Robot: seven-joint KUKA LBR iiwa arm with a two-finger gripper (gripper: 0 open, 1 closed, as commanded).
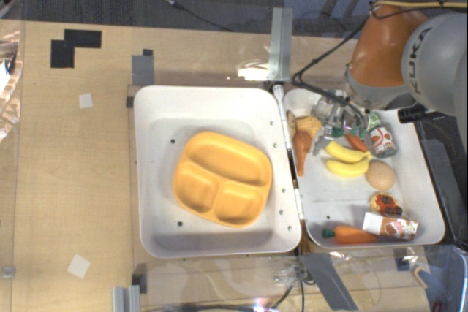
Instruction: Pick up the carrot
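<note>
The carrot (353, 234) is orange with a green stub at its left end. It lies flat along the front wall of the right bin (431, 208). My gripper (330, 136) hangs low over the back of that bin, well behind the carrot and apart from it. It is just above the bananas (346, 159). Its fingers look spread and open, and I see nothing between them. A small red-orange piece (357, 142) lies just to the gripper's right.
Right bin: an orange cone-shaped piece (300, 152) by the left wall, a can (382, 142), a tan round item (380, 175) and a packet (391, 227) touching the carrot's right end. The left bin (153, 157) holds a yellow divided tray (221, 177).
</note>
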